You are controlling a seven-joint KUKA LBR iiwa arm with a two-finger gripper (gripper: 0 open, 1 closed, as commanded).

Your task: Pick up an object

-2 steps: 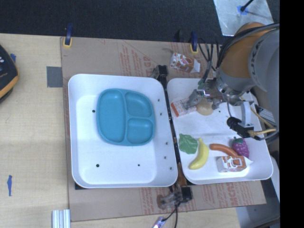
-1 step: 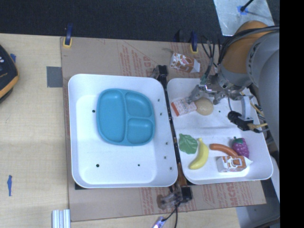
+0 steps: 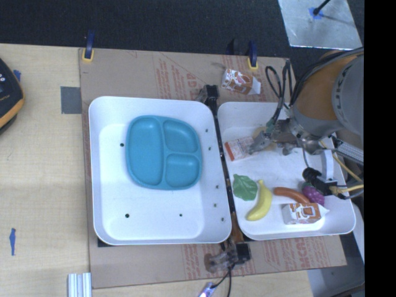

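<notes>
Several candidate objects, among them a yellow plastic banana [image 3: 260, 203], are seen lying ungrasped in the right white bin [image 3: 346, 228]; the two-finger gripper [image 3: 266, 138] is poised there, jaw state indeterminable.

A yellow plastic banana [image 3: 260, 204] is lying in the right white bin [image 3: 346, 228], curving from its upper tip down to the left. A green leafy plastic piece [image 3: 244, 187] is sitting just to its left, touching it. A thin orange sausage-shaped toy [image 3: 291, 193] is lying to the banana's right, with a small purple round piece [image 3: 314, 195] at its far end. A small white and orange carton [image 3: 302, 213] is lying flat just below them. A flat red and white packet [image 3: 238, 148] is resting near the bin's upper left wall.
</notes>
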